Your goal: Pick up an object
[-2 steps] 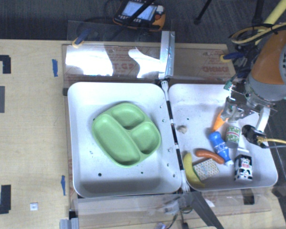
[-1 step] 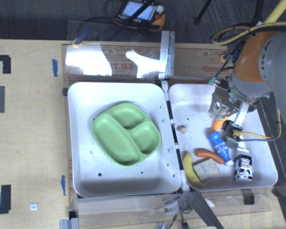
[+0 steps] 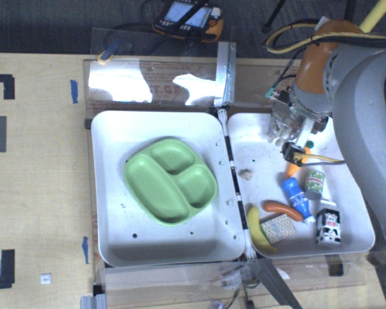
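We see the two-finger gripper [image 3: 282, 134] hanging over the far part of the right shallow white bin [image 3: 257, 140], and we cannot tell if the claw is wide or narrow, because the wrist covers it from this angle. Nothing shows in its hold. The things to pick all lie in this bin, crowded toward its near right side: a small orange piece [image 3: 291, 170] is nearest to the gripper, then a blue plastic bottle [image 3: 297, 197] just beside a small green and white can [image 3: 315, 181], a reddish-brown sausage [image 3: 283, 209], a yellow banana [image 3: 256, 227] against the near left wall, a brown grid-patterned wafer [image 3: 278, 227] and a black and white carton [image 3: 329, 226]. We think the gripper stands there to come down on the orange piece. The left shallow white bin [image 3: 109, 172] bears a light green plastic plate with three compartments [image 3: 170, 179], well apart from the arm.
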`<state>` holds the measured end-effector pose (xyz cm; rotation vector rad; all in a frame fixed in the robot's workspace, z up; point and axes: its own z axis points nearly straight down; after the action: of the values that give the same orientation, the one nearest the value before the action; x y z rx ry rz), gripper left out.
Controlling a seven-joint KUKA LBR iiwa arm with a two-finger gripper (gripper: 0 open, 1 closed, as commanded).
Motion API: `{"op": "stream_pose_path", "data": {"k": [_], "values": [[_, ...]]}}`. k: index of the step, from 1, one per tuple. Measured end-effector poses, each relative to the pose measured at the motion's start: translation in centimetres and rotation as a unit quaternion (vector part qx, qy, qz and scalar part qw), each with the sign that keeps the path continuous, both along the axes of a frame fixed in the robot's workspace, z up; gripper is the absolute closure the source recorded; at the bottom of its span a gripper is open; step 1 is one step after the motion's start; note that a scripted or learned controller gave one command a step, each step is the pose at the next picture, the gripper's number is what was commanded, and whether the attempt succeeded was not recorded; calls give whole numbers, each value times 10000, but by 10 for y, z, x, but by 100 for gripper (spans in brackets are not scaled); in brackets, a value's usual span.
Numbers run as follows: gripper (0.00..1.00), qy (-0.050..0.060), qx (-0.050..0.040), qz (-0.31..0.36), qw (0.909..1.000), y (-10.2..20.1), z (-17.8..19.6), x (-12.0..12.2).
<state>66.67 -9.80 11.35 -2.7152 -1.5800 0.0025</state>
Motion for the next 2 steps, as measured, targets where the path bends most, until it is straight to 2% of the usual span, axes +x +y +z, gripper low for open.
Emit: {"op": "stream_pose_path", "data": {"k": [1,2], "values": [[100,-5,-8,26,10000,2,11,1],[100,-12,3,645,9979,-25,-27,-23]]}}
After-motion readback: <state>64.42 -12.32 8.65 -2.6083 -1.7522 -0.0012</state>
